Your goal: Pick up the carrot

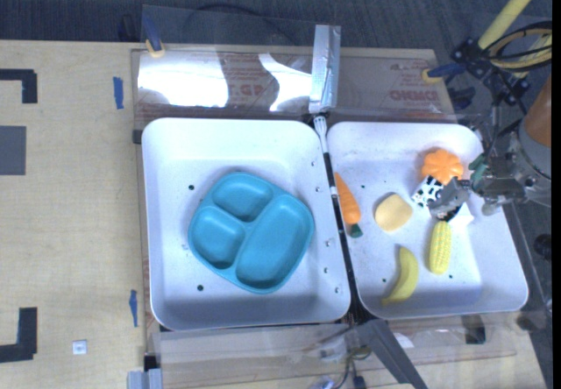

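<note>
The carrot point(347, 203), orange with a green tip at its near end, lies along the left wall of the right bin point(504, 291). My gripper point(454, 201) hangs over the right side of that bin, well to the right of the carrot. It is close above a black-and-white spotted toy point(427, 194) and the top of a corn cob point(440, 246). Nothing shows held in it.
An orange fruit point(441, 165), a pale yellow lump point(394, 212) and a banana point(403, 275) also lie in the right bin. The left bin point(166, 151) holds a blue divided plate point(252, 229). Cables and a yellow pole point(517, 2) stand at the back right.
</note>
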Controlling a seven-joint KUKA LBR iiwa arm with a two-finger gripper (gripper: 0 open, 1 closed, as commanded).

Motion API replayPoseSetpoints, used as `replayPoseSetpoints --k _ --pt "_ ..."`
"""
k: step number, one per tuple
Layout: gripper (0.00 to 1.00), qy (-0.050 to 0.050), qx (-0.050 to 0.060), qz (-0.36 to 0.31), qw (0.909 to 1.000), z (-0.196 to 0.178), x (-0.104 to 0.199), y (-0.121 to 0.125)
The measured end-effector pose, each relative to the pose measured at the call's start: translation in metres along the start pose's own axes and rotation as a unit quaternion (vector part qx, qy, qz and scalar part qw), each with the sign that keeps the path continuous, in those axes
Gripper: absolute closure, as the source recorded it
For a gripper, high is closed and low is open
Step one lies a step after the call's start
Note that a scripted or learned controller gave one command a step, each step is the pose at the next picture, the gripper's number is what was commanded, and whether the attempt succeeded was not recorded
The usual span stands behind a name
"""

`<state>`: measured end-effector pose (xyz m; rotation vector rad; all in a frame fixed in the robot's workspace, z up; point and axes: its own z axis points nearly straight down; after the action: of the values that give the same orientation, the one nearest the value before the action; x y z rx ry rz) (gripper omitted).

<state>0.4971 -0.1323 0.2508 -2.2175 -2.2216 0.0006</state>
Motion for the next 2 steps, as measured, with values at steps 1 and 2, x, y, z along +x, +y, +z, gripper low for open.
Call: replayPoseSetpoints --k 1,2 --pt "0.0 -0.002 -0.001 -0.011 0.9999 0.029 -0.093 0.051" --pt "0.0 -0.002 -0.003 -0.234 0.9723 0.062 -0.09 0.121"
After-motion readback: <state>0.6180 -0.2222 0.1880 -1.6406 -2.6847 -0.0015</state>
